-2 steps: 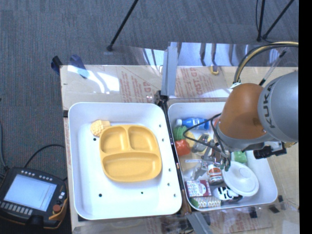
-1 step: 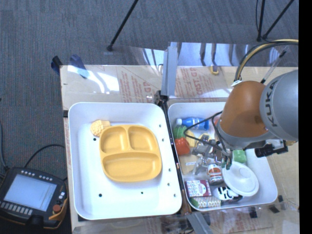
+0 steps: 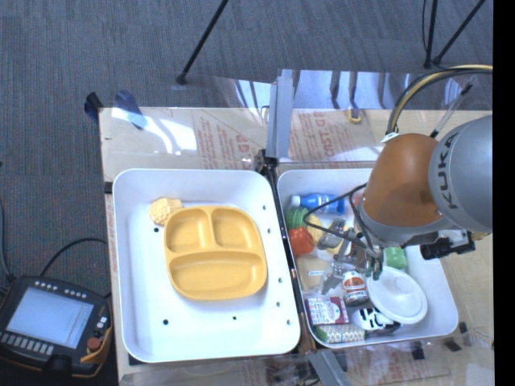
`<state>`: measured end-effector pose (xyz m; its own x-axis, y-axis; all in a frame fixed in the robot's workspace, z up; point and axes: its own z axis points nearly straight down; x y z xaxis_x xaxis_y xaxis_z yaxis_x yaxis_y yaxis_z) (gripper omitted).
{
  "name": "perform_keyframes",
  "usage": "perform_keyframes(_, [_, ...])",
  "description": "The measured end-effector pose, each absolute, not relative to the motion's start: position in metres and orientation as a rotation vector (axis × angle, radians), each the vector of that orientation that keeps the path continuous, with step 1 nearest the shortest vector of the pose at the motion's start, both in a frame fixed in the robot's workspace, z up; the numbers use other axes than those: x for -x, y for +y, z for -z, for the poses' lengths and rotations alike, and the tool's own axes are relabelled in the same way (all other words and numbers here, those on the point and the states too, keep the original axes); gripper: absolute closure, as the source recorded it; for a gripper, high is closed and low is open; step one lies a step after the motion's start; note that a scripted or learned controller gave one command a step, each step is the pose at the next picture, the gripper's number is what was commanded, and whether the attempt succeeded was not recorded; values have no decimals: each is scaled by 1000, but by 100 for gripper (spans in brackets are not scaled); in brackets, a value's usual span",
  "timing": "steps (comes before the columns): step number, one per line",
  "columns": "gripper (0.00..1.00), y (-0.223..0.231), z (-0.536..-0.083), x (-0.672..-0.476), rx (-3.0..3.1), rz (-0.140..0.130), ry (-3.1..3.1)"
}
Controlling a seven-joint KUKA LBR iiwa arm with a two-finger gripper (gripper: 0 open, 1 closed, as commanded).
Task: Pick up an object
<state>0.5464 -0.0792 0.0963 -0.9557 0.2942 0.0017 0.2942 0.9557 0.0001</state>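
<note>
The floor (image 3: 121, 39) is covered by a dark grey carpet with a fine ribbed pattern. At twelve o'clock a thin black tripod leg (image 3: 208, 32) crosses the carpet at a slant, and another black stand (image 3: 434, 22) is at one o'clock. The bench (image 3: 185, 135) has a light wooden top with red printed letters, and bright patches of light fall on it. At seven o'clock a control pendant (image 3: 50, 322) with a pale screen lies on the floor, with a black cable (image 3: 48, 264) near it.
</note>
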Motion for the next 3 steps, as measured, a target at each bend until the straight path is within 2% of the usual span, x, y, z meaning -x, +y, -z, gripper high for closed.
perform_keyframes(1, [0, -123, -89, -518, 719, 1, -3062])
perform_keyframes(2, [100, -122, -98, -518, 711, 2, -3062])
perform_keyframes(3, [100, -94, -87, -476, 858, -2, -3023])
